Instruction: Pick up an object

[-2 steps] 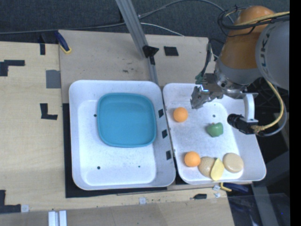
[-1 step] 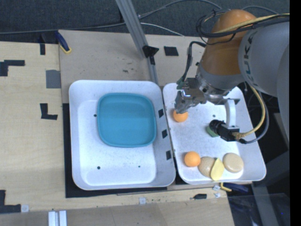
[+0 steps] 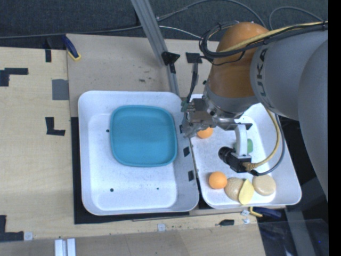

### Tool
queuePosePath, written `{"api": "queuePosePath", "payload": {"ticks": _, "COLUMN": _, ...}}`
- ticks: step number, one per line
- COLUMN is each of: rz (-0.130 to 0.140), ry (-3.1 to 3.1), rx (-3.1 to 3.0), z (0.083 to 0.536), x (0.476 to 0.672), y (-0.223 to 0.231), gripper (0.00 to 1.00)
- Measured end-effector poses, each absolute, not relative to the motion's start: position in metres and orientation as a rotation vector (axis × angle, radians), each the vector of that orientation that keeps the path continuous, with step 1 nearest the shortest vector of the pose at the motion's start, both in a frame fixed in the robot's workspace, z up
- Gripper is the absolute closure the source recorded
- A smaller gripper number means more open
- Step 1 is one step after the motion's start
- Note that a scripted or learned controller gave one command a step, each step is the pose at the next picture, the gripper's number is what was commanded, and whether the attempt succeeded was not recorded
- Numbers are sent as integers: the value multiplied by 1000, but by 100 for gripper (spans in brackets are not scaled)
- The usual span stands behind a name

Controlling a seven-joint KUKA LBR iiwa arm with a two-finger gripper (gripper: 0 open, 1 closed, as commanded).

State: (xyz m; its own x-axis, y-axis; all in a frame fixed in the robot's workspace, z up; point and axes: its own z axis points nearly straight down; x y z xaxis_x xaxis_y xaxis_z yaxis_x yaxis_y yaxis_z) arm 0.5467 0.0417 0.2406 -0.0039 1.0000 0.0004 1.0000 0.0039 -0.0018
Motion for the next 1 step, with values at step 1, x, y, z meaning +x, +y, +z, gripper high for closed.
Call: {"api": "queuePosePath", "payload": {"ticks": 1, "rz": 0, "ry": -2226, "rx": -2215, "z": 237, "x": 528, "y": 99, "gripper": 100}}
